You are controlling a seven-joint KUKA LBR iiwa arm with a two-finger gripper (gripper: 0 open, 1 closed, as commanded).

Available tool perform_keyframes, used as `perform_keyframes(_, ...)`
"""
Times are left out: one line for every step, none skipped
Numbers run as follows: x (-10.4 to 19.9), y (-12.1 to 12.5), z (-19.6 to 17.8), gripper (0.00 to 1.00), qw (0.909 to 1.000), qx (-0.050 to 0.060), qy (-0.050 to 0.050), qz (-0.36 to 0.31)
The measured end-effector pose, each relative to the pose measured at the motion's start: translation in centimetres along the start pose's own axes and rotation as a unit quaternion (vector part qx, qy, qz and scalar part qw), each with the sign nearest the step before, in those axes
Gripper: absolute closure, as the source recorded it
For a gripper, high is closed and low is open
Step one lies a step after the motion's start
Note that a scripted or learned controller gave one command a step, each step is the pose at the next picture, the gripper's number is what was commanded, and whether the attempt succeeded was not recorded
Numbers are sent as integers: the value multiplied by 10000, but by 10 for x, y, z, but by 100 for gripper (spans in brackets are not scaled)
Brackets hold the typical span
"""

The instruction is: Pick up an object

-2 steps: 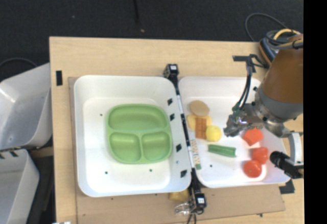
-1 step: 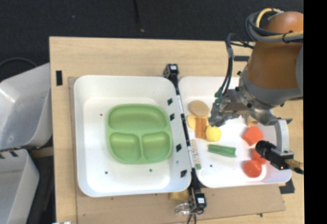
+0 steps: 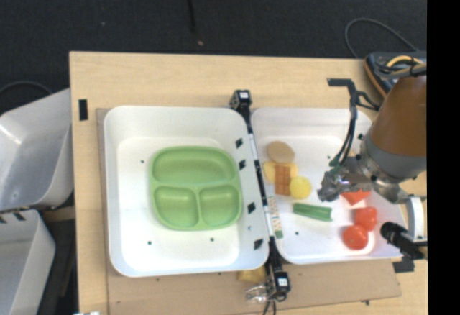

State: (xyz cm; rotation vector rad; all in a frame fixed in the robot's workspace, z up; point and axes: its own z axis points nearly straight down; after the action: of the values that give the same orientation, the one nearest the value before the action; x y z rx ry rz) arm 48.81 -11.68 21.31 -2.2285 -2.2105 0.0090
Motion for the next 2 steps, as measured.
perform_keyframes(4, 2, -16, 100, 10000, -48, 0, -45)
perform_keyframes(3, 3, -26, 100, 10000, -61, -4, -56)
